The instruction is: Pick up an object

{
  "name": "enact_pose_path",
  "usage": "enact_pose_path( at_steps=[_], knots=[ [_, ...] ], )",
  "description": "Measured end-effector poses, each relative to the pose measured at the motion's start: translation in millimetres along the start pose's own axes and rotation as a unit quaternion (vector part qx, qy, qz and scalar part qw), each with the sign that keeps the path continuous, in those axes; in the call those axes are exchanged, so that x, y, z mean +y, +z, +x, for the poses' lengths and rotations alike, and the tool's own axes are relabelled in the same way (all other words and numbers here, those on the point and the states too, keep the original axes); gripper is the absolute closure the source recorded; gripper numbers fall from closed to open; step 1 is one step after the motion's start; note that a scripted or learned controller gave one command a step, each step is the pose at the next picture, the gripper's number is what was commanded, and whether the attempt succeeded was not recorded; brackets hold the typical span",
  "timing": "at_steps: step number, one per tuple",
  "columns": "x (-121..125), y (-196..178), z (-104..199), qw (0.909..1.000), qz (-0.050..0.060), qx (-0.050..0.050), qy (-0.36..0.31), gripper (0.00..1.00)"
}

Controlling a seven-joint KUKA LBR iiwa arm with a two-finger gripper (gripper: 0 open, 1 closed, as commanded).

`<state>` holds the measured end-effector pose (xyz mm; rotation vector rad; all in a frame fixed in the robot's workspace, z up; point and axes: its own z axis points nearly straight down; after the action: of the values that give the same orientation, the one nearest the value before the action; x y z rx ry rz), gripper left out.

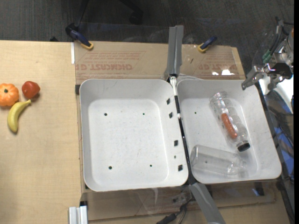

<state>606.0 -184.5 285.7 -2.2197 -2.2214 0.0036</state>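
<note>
Two objects lie in the right white bin (198,120). One is a clear plastic bottle (229,120) with something orange inside and a black cap. It rests on its side, slanting from the bin's middle toward the front right. The other is a clear plastic cup (216,161), lying on its side along the bin's front wall, close to the bottle's cap end. The left white bin (126,134) holds no objects.
On the wooden surface at far left sit an orange (8,95), a red fruit (31,89) and a banana (16,115). Two clamps (79,35) (206,43) hold the cardboard at the back. Metal and cable hardware (273,69) stands beside the right bin's far right corner.
</note>
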Motion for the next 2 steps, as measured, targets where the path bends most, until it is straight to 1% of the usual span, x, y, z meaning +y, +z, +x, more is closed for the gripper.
enact_pose_path(
  at_steps=[1,2],
  knots=[
    [-6.5,188.5,17.2,0.9983,0.0,0.0,-0.058,0.0],
    [-6.0,178.4,15.5,0.9984,-0.002,0.0,-0.056,1.0]
  ],
)
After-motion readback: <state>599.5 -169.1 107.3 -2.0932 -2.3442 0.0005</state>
